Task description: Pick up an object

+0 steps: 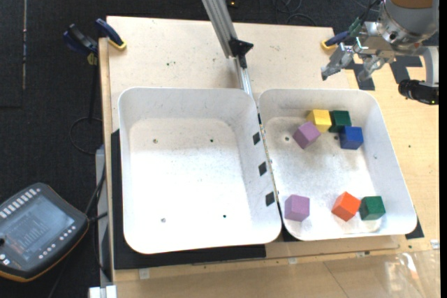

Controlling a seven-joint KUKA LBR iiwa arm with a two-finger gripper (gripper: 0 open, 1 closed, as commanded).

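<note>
My gripper [349, 72] hangs above the far rim of the right bin [391, 157], its two fingers spread apart with nothing between them. In that bin, a purple cube [305, 135], a yellow cube [321, 118], a dark green cube [340, 119] and a blue cube [350, 137] cluster near the far side. Along the near side lie another purple cube [297, 207], an orange cube [345, 206] and a green cube [372, 207]. All cubes lie below and nearer than the gripper.
The left bin [140, 150] stands beside the right one. A slanted metal rail [213, 0] runs down to the divide between the bins. Clamps [94, 38] sit at the bench's far left corner. A teach pendant [35, 230] lies at the lower left.
</note>
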